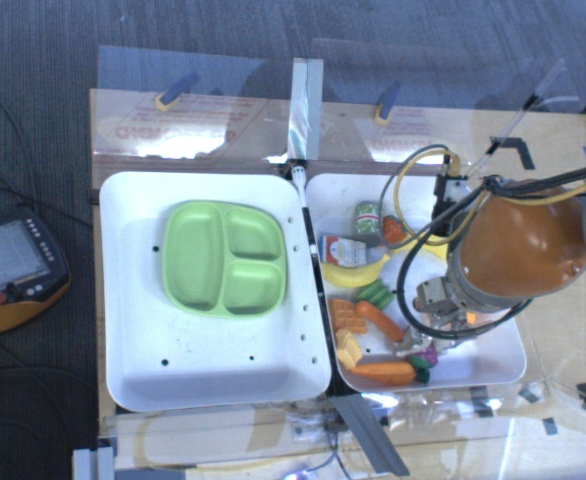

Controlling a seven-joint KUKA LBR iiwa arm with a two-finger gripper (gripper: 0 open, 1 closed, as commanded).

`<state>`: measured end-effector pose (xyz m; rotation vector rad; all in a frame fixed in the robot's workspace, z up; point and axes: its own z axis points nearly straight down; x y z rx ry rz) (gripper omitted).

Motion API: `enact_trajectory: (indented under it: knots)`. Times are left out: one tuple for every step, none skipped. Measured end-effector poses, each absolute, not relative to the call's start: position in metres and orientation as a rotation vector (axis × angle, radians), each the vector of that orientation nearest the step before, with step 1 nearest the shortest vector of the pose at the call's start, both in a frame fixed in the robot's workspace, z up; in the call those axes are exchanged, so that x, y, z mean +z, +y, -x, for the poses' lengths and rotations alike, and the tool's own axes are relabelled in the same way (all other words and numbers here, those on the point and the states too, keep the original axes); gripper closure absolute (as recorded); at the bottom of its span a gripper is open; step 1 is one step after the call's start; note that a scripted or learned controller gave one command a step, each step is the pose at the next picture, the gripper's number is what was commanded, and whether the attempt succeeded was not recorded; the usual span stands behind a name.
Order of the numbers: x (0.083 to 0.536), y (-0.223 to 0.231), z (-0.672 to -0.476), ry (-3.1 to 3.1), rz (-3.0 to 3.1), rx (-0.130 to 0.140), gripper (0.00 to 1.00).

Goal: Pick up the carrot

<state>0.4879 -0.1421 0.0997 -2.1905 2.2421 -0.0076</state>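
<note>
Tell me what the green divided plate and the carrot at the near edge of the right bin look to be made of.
Green divided plate: likely moulded plastic, matte, uniform colour with soft rounded compartment edges. Carrot: probably toy plastic, smooth, even orange with faint sheen; too small to be sure.

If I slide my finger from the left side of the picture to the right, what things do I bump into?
Handheld controller → green divided plate in the left bin → banana → carrot → robot arm.

Left of the gripper you see a banana point(356, 273), and farther left (in the other bin) a green divided plate point(224, 258).
</note>
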Motion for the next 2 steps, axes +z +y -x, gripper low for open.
enact_trajectory:
  knots:
    - [0.097, -0.141, -0.486, 2.244, 2.194, 0.004, 0.00]
    - [0.091, -0.097, -0.488, 2.397, 2.024, -0.019, 0.00]
